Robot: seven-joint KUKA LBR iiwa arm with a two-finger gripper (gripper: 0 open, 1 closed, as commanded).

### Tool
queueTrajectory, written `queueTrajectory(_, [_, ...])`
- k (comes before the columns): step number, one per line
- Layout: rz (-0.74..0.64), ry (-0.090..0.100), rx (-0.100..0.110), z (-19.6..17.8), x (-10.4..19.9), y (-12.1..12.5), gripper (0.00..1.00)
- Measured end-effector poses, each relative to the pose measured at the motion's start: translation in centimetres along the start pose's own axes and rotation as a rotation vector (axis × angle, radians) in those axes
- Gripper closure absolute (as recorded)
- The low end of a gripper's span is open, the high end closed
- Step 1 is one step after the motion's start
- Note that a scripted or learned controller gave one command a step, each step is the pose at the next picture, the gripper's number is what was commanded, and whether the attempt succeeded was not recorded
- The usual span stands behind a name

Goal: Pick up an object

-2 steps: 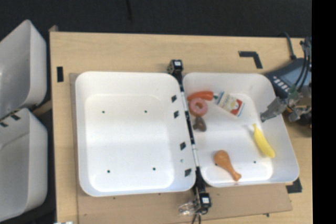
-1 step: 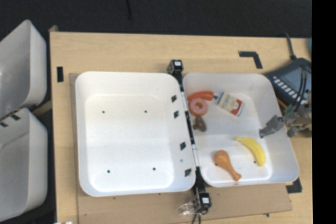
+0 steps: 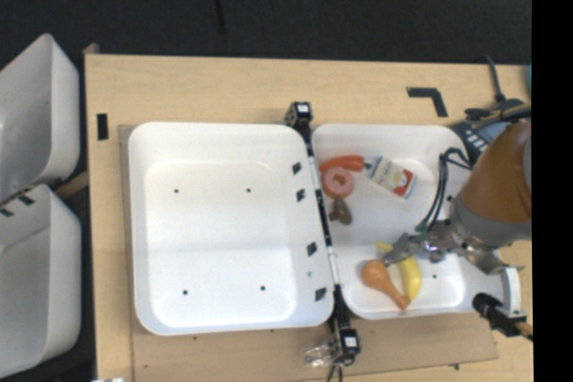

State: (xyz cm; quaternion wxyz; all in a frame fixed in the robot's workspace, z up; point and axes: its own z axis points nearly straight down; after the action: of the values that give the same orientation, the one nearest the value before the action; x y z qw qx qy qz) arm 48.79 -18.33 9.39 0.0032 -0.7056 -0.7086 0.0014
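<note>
The hand (image 3: pixel 405 248) hovers low in the right white bin (image 3: pixel 430 143), just above a yellow plastic banana (image 3: pixel 410 278) beside an orange pear-shaped toy (image 3: pixel 382 278); its grip cannot be told.

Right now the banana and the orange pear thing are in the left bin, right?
Not quite. The camera view shows the banana and the orange pear-shaped thing lying in the right bin, near the robot's hand, not the left bin.

Two shallow white plastic bins (image 3: pixel 152 192) sit side by side. The right bin (image 3: pixel 430 139) holds one yellow banana (image 3: pixel 410 278), one orange pear-shaped toy (image 3: pixel 383 280), one pink ring (image 3: pixel 337 182), one orange carrot-like stick (image 3: pixel 345 164), one small white and red carton (image 3: pixel 394 176) and one little brown lump (image 3: pixel 339 211).
</note>
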Motion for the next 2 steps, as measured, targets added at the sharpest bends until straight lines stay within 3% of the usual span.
queueTrajectory(1, [-0.001, -0.001, -0.006, -0.6, 4.3, 0.2, 0.00])
queueTrajectory(2, [0.006, -0.003, -0.010, -1.7, 3.9, 0.3, 1.00])
